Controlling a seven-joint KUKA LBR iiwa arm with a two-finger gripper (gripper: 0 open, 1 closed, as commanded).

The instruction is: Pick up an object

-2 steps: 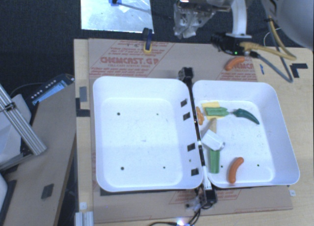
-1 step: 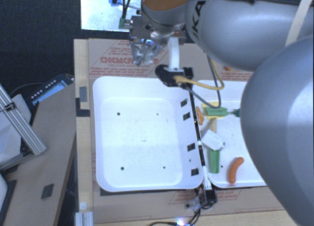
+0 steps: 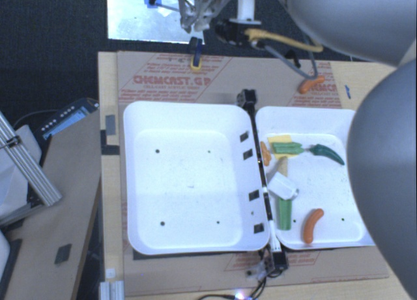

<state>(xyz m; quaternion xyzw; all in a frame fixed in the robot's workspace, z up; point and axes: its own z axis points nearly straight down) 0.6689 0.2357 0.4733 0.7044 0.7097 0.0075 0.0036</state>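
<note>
Hovering my claw (image 3: 195,21) high past the far edge of the bins, well apart from everything; grip state I can't tell; right bin (image 3: 339,237) holds orange sausage (image 3: 312,225), green pepper (image 3: 326,152), white block (image 3: 283,185); left bin (image 3: 140,119) beside it.

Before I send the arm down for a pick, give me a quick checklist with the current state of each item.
1. Objects available in the right bin: ok. An orange sausage-shaped piece, a green pepper, a green stick and a white block lie there.
2. An isolated target: ok. The orange sausage-shaped piece lies apart from the rest.
3. Gripper above a target: not ok. It sits at the top of the view, beyond both bins.
4. Gripper carrying nothing: cannot tell.
5. Clutter near the divider: not ok. The white block touches the green stick.
</note>
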